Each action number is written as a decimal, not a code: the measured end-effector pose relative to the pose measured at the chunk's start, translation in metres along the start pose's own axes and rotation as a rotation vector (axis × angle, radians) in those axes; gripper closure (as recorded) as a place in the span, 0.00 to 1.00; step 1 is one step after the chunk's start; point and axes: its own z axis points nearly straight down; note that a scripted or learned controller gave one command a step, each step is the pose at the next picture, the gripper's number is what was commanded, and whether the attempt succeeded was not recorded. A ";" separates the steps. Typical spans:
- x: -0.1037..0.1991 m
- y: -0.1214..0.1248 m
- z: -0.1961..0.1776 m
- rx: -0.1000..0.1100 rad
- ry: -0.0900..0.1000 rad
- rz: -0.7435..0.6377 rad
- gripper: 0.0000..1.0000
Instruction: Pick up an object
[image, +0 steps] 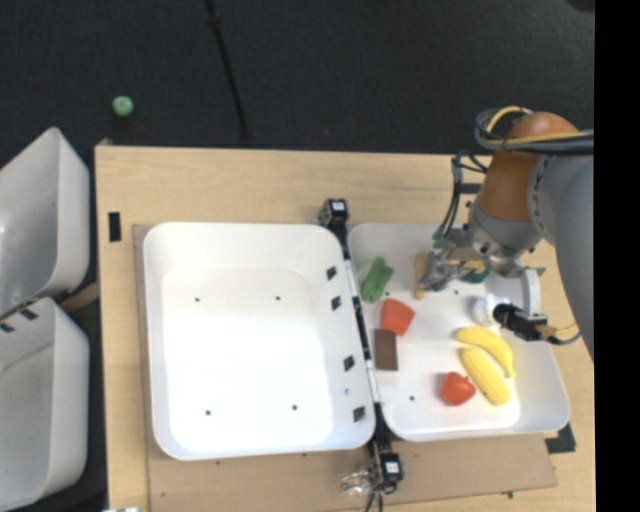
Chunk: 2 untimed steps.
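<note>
Over the right bin (540, 415), gripper (432, 278) hangs near the back wall, jaw state impossible to tell; below lie green object (376, 279), orange block (397, 317), brown block (385, 350), bananas (487, 361), red object (457, 388).

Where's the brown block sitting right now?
The brown block lies in the right bin, hard against its left wall by the divider, just below the orange-red block and left of the red pepper-like piece.

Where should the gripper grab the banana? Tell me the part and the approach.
Grip the banana across its narrow width near mid-length, coming straight down from above. It lies flat and diagonal in the right bin; the red object sits close to its lower end, so the middle is probably freer.
</note>
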 end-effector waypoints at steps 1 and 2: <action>0.010 0.012 0.013 0.011 0.003 0.002 1.00; 0.053 0.016 -0.045 0.023 0.005 0.003 1.00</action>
